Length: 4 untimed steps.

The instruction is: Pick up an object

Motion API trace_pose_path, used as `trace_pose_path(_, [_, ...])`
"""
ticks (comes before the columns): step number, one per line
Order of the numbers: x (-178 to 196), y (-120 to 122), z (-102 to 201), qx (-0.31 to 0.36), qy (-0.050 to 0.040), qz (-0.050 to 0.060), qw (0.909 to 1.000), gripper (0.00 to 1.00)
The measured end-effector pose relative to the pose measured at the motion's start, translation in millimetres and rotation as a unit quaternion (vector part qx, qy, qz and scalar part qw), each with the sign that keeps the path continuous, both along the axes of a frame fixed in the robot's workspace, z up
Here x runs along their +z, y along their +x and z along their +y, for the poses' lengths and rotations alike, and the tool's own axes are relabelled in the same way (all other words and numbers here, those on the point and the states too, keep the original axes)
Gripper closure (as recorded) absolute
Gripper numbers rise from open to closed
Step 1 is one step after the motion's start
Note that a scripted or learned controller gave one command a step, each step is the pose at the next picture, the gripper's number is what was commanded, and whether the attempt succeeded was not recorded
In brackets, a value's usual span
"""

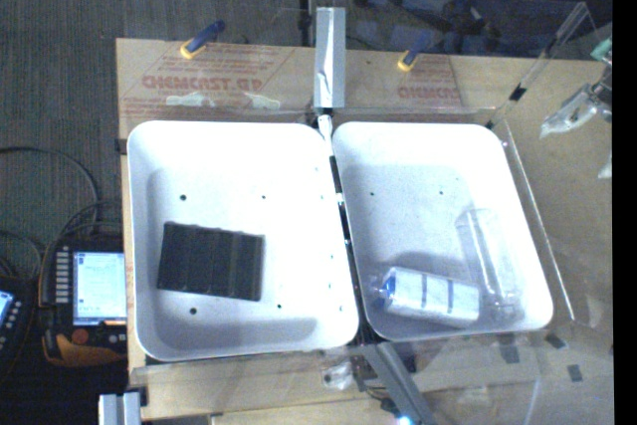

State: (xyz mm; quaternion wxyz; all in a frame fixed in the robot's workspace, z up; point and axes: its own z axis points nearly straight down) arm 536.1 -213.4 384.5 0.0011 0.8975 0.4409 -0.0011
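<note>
A flat black rectangular pad (211, 260) lies in the left bin (179, 139), toward its front left. In the right bin (428, 139) a white bottle with a blue cap and blue label marks (430, 297) lies on its side near the front edge. Beside it, toward the right wall, a clear plastic tube-like bottle (488, 259) lies lengthwise, front to back.
The two white bins sit side by side on a wooden board (249, 75) held by blue and yellow clamps (202, 38). A metal post (329, 55) stands behind the seam between the bins. A handheld pendant with a lit screen (95, 289) lies left of the bench.
</note>
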Motion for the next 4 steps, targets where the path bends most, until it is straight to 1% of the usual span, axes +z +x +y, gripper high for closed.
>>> trace_pose_path(1, [41,4,-3,-0.143,-0.0003,0.000,0.9898,0.00])
trace_pose_path(2, [50,-10,-11,-0.249,-0.0004,0.000,0.9685,0.00])
trace_pose_path(3, [49,-8,-10,-0.348,0.0000,0.000,0.9373,0.00])
trace_pose_path(4, [-13,32,43,-0.347,0.0007,0.001,0.9377,0.00])
